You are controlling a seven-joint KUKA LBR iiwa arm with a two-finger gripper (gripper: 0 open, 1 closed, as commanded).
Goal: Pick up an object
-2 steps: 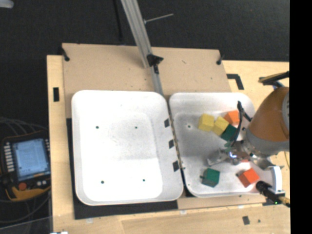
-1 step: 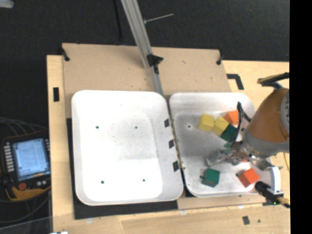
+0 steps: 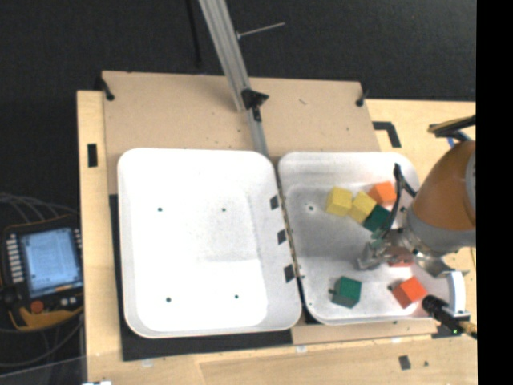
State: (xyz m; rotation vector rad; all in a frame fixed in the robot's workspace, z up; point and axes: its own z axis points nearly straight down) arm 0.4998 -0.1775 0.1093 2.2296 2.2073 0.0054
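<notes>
Now, gripper (image 3: 377, 255): low in right bin (image 3: 321, 171); finger state cannot be told.
Nearest block: green cube (image 3: 346, 291), just left and nearer.
Others: yellow blocks (image 3: 350, 204) farther; orange block (image 3: 407, 292) right.
Left bin (image 3: 136, 215): beside.

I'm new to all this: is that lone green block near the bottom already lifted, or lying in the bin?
Lying in the bin. The green block rests on the right bin's floor, apart from the end effector.
</notes>
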